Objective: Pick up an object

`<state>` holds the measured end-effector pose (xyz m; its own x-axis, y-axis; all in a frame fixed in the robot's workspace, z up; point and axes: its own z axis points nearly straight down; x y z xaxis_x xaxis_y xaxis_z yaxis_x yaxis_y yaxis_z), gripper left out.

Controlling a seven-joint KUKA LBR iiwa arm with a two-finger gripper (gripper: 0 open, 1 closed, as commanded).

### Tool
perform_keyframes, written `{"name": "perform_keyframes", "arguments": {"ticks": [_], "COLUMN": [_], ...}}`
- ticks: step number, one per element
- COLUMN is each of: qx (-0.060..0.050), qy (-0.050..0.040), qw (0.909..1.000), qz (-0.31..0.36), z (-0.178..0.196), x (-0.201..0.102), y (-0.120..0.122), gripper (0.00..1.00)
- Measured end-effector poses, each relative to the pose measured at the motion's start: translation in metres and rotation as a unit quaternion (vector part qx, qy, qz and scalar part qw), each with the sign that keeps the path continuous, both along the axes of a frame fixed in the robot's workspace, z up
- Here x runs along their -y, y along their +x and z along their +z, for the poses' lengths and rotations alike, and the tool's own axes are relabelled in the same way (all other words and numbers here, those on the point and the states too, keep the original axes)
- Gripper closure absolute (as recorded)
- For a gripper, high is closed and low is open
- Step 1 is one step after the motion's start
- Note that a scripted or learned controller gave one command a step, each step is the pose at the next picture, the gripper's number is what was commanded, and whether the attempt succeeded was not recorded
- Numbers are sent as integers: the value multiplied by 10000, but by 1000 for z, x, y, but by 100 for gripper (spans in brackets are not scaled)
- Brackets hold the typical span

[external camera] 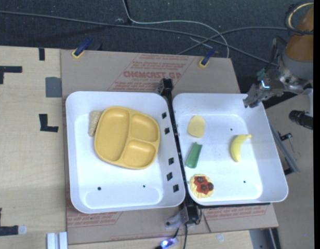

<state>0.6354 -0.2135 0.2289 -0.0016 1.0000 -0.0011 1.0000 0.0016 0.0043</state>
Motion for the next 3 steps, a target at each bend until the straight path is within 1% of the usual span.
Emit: {"name": "perform_keyframes", "arguments": {"ticks": [1,2,3], "qx": [-35,-36,-35], "qy": [11,10,12], "qw": [10000,10000,10000], "qz": [13,12,14], "z": [-10,-19,-12], "x": [-49,-92,-136], "y": [-24,-42,-68], "gripper": [100,100,100]}}
